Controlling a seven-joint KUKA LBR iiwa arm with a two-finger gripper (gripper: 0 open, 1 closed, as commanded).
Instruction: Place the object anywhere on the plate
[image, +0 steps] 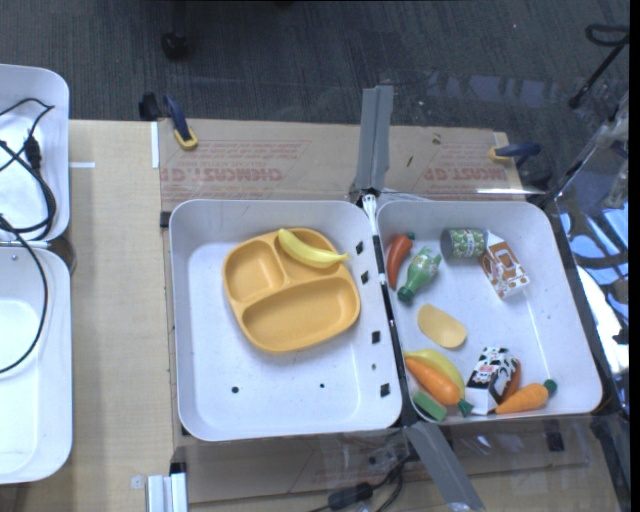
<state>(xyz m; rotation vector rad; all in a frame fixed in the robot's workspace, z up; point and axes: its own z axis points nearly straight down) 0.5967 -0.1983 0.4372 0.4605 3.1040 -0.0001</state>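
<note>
**Operator:** Gripper status?

**Inspector:** We cannot tell the gripper's state from this view, so we log it as undetermined. We take the arm's entry side, the right edge of the view, as our reference for all positions.

**Operator:** Where is the task's thing?

**Inspector:** We find the banana (312, 250) lying on the yellow plate (290, 310). It rests across the small upper compartment on the arm's side. One tip points toward the arm and reaches the plate's rim there. The plate sits in the far bin (200, 380), the one farther from the arm's entry side, in the upper half of that bin.

**Operator:** And the near bin?

**Inspector:** We list the near bin (565, 300) as follows:
- A red pepper (398, 258) and a green bottle (420, 273) lie side by side against the wall shared with the far bin.
- A green can (465, 242) lies just toward the arm from them, touching an orange-and-white carton (505, 270).
- A flat yellow piece (441, 326) lies alone near the middle.
- A cluster sits along the lower wall: a carrot (432, 378) with a yellow fruit (445, 360) against it, a cow-patterned carton (490, 378), and a second carrot (522, 398) on the arm's side of that carton.

**Operator:** Anything between plate and near bin?

**Inspector:** We see only the two bin walls meeting there.
</note>
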